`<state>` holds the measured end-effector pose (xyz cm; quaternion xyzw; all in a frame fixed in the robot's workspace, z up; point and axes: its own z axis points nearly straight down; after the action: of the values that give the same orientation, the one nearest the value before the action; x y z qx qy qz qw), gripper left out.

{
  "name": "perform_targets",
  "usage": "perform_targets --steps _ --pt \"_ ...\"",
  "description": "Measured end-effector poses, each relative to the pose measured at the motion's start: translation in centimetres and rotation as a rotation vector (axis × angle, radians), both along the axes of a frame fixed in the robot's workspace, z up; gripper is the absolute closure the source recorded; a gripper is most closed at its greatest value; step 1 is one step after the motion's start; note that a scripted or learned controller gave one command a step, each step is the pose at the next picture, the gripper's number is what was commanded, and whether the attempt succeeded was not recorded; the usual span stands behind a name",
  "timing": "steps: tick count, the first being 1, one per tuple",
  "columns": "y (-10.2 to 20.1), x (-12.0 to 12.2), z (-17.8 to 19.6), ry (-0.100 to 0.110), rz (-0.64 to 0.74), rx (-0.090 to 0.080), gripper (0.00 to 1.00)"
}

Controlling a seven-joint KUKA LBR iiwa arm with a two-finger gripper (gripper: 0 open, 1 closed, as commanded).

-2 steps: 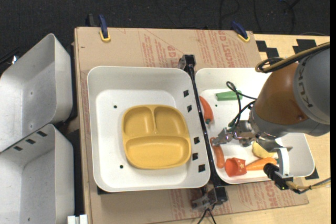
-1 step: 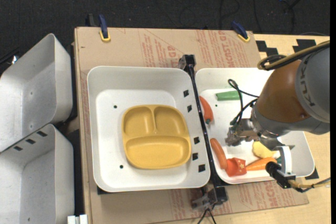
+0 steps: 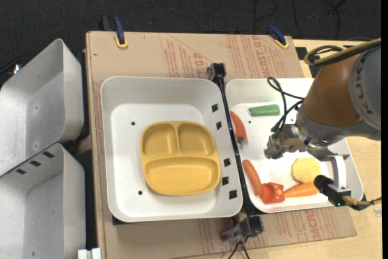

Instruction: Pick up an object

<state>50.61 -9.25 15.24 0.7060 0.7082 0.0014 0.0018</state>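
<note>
The claw (image 3: 284, 144) hangs low in the right bin (image 3: 339, 206), among 2 sausages (image 3: 252, 176), a green block (image 3: 264, 110), a yellow ball (image 3: 305, 169) and a carrot (image 3: 300, 190). Whether it grips anything I cannot tell. Nothing looks lifted; the pick seems undone.

A brown cardboard sheet (image 3: 182, 48) with red printing covers the bench; two clamps with yellow handles (image 3: 120, 37) grip its far edge, one near each corner; the left shallow white bin (image 3: 115, 130) holds a yellow plastic divided tray (image 3: 180, 158) with three compartments, lying flat near its middle; two grey-white tilted containers (image 3: 36, 118) stand well apart to the left, off the sheet; black cables (image 3: 267, 6) trail across the dark floor beyond.
</note>
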Motion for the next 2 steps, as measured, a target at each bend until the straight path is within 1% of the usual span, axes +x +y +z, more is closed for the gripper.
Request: perform_targets --steps 1,2 --pt "0.8 0.2 4.5 -0.001 0.001 0.0 1.0" --pt "0.8 0.3 6.7 0.001 0.0 0.0 1.0"
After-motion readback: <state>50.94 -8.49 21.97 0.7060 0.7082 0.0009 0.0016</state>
